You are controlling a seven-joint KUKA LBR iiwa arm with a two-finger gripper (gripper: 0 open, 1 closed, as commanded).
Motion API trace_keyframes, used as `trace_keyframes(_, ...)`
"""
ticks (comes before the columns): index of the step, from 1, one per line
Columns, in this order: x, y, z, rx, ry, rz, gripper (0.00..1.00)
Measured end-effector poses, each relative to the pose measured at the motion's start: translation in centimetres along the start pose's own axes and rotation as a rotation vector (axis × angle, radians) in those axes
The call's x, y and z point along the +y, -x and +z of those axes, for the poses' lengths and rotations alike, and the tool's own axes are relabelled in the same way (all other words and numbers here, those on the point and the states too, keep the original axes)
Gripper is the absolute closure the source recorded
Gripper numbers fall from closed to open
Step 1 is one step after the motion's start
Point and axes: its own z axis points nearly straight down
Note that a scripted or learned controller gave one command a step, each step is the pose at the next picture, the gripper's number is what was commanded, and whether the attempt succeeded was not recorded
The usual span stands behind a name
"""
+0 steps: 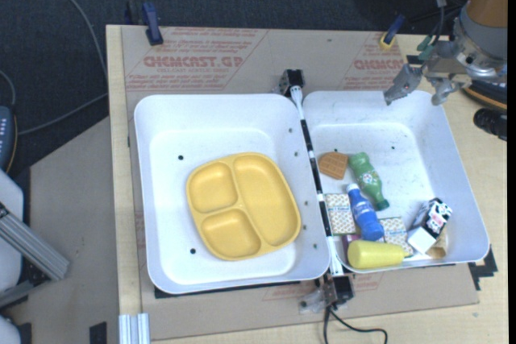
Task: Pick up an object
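The claw [421,90] hangs over the far right corner of the right bin [459,173], its two grey fingers [397,91] spread wide with nothing between them. One fingertip sits above the bin's far rim, the other over its right wall. Above the claw the wrist runs up to the orange band [488,2] at the top right.

Everything worth grabbing lies nearer the camera than the claw, well apart from it. Closest to it, down and to the left, is a brown biscuit-shaped piece [332,165], with a green bottle [368,180] just beside that, lying tilted. Touching the green bottle's near end is a blue bottle [364,213], also lying down, resting on a patterned flat card [342,212]. Further still from the claw, against the bin's near wall, lies a yellow piece [374,254]. Almost straight below the claw, in the near right corner, is a small black-and-white carton [430,226], tipped over.

Far off to the claw's left, in the left bin [161,173], sits a yellow tray [243,205] with three compartments. Both bins rest on a cardboard sheet [210,60] with red lettering, held by a blue clamp [151,22] at its far left corner.
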Motion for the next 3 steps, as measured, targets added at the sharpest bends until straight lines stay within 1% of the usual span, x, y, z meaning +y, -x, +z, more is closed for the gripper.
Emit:
trace_keyframes(1, -4.1, -1.3, 13.2, 0.001, -0.003, 0.001, 0.00)
trace_keyframes(2, -5.3, -2.3, 17.3, -0.004, 0.007, 0.002, 0.00)
trace_keyframes(3, -8.8, -2.6, 17.7, 0.001, -0.001, 0.001, 0.00)
